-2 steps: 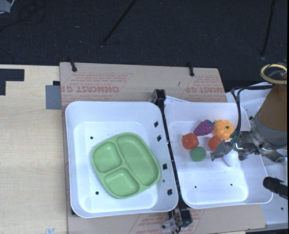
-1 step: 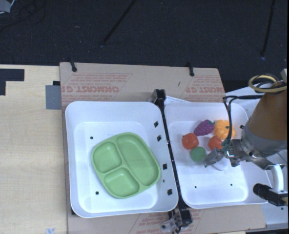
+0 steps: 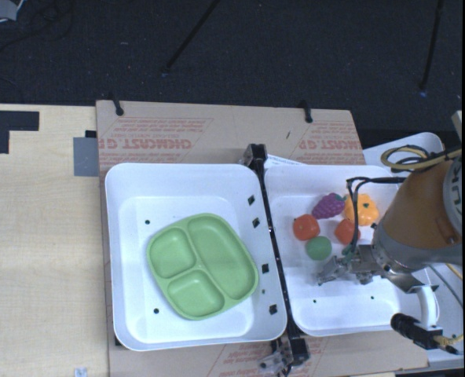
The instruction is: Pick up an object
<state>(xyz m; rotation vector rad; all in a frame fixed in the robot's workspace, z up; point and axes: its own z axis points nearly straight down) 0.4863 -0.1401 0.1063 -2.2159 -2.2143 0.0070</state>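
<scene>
Gripper (image 3: 332, 271) low in the right bin (image 3: 335, 320), just below the green ball (image 3: 319, 247); how far it is parted I cannot tell, nothing visibly held. Toy fruit clustered near the back wall, within reach. Green divided plate (image 3: 202, 265) lies in the left bin (image 3: 130, 210).

A dark floor (image 3: 217, 38) crossed by cables (image 3: 193, 30) is seen beyond the pale wooden bench (image 3: 40, 250). Printed cardboard (image 3: 217, 136) is laid on the bench.

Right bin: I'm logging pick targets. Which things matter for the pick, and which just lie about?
For the pick:
gripper
green ball
red ball
purple grapes
orange fruit

Lying about:
green divided plate
cardboard sheet
</scene>
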